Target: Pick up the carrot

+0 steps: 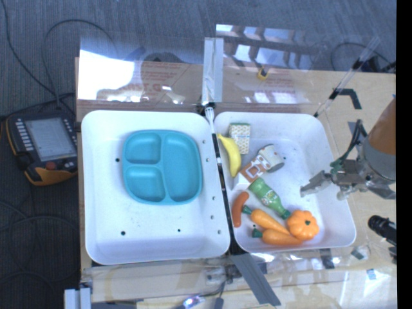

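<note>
Two orange carrots lie in the right bin (322, 134) near its front wall: one (268, 219) lies slantwise, the other (278, 237) sits just in front of it with its green end to the left. An orange pumpkin (302, 224) touches both at their right ends. My gripper (324, 188) hovers over the right side of that bin, to the upper right of the carrots and apart from them. It is open, with nothing between its fingers.
A green bottle (268, 198), a red sausage (239, 208), a banana (230, 154), a patterned box (239, 132), a grey can (273, 158) and an orange-white packet (253, 170) share the right bin. The left bin (103, 224) holds a blue divided plate (161, 166).
</note>
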Action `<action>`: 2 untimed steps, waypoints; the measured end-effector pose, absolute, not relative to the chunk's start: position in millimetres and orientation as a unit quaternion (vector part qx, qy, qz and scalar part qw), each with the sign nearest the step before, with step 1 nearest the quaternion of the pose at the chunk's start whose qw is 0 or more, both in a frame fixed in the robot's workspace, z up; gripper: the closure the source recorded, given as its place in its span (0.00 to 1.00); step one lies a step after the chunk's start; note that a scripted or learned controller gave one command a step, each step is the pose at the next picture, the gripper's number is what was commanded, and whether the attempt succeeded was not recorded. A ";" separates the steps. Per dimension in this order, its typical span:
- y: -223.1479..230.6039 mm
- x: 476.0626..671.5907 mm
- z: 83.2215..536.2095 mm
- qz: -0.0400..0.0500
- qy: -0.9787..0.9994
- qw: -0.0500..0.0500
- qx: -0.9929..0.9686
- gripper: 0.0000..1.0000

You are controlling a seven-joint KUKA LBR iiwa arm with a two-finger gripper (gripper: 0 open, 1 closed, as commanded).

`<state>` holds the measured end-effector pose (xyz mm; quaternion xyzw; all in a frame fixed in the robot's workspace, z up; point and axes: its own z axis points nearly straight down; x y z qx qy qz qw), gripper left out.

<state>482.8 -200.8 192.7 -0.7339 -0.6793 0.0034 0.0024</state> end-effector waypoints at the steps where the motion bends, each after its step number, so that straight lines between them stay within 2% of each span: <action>1: -186.0 483.0 144.6 0.001 -0.812 0.004 -0.584 0.00; 2: -148.7 483.4 154.3 0.003 -0.574 0.002 -0.819 0.00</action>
